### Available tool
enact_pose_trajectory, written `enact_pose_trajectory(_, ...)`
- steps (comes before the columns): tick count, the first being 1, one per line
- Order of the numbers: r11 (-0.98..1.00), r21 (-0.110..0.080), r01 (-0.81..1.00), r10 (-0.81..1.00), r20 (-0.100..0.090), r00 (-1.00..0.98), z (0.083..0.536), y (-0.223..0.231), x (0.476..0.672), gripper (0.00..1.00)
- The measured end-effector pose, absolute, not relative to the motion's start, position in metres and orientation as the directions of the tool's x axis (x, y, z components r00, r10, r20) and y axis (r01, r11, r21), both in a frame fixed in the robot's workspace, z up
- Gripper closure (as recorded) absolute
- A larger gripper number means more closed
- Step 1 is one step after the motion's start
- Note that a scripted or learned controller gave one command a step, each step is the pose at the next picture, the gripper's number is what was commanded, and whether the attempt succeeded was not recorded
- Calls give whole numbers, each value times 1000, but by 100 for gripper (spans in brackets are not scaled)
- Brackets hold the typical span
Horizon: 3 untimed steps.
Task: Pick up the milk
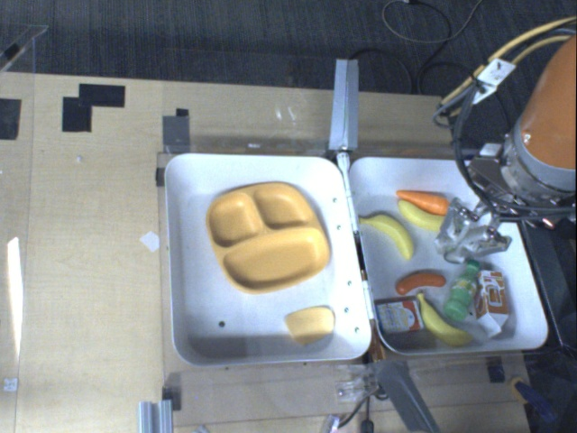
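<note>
Two bins abut; the tool [471, 234], grip state unclear, hovers just above the milk [492, 298] near the right bin's [534, 332] corner.

Worktop [90, 269]: pale wood-grain, matt | bins [180, 269]: smooth white plastic, soft sheen | divided plate [268, 235]: glossy yellow plastic | bananas [389, 232]: smooth shiny plastic | milk [492, 298]: printed paper carton | gripper [471, 234]: bare bright metal | arm band [554, 106]: smooth orange casing | divider post [343, 106]: brushed grey metal
</note>
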<state>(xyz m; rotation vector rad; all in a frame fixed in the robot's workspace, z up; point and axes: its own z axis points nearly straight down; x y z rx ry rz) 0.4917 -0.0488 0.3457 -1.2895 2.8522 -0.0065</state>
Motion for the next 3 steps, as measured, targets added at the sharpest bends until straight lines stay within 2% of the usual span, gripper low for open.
enact_pose_trajectory(1,225,-5,-974,-974,-4,-225,266,-51,529,100)
enact_pose_trajectory(2,413,-5,-911,-911,-5,-413,241,-27,532,100)
enact_pose_trajectory(3,63,-9,-998,-998,-4,-63,305,-52,576,100)
